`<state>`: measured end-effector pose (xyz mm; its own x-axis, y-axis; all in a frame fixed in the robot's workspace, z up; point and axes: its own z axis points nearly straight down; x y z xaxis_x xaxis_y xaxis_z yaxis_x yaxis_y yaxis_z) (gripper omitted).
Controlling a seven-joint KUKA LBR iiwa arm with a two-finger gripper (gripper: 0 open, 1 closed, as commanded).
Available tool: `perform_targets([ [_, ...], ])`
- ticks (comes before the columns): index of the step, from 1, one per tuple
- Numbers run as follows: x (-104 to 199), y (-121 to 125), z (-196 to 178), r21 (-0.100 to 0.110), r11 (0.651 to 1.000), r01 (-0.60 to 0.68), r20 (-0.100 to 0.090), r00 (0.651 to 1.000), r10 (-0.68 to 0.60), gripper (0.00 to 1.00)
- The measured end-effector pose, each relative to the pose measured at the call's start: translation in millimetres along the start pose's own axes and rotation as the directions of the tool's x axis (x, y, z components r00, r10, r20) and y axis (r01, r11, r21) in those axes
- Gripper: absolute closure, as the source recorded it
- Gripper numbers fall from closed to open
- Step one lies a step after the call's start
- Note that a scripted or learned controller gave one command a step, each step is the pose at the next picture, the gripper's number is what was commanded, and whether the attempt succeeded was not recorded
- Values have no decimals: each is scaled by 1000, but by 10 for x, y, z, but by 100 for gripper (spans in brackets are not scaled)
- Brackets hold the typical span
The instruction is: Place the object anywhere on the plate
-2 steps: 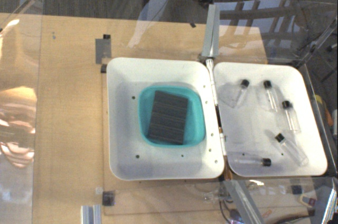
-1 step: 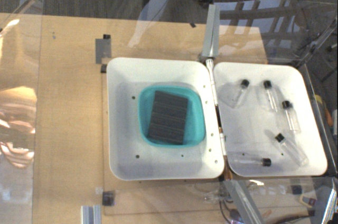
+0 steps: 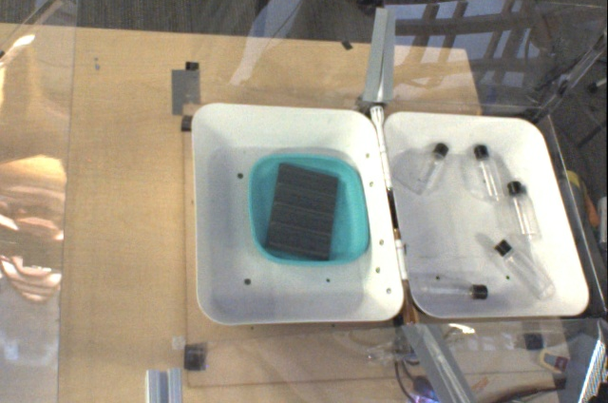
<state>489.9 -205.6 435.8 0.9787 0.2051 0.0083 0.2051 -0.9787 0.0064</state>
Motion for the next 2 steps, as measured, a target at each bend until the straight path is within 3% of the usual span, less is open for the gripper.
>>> perform_targets([
  [2,1467,289,15,1,1000,5,0,1000,-5,0],
])
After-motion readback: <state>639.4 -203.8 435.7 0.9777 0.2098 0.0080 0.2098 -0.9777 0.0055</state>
